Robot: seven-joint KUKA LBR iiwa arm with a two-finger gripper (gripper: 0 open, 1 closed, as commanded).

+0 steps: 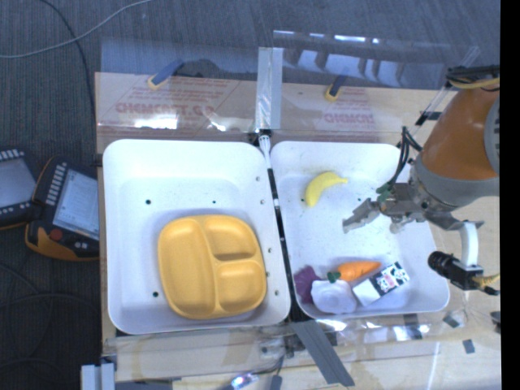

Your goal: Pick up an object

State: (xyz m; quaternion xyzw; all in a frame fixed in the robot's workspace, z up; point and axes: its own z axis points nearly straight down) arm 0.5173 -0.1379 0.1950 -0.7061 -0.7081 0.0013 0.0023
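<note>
In the right bin [284,181] a yellow banana [322,187] lies toward the back left. Along the front wall sit an orange carrot [356,270], a purple item [305,281], a white item [333,296] and a small black-and-white carton [385,283]. My gripper [377,214] hovers over the bin's right middle, right of the banana and above the carrot. Its fingers are spread apart, with nothing between them.
The left bin [130,177] holds a yellow divided tray [212,264]. A pendant with a screen [65,210] lies on the floor at the far left. The arm's orange band [459,136] rises over the right bin's right edge.
</note>
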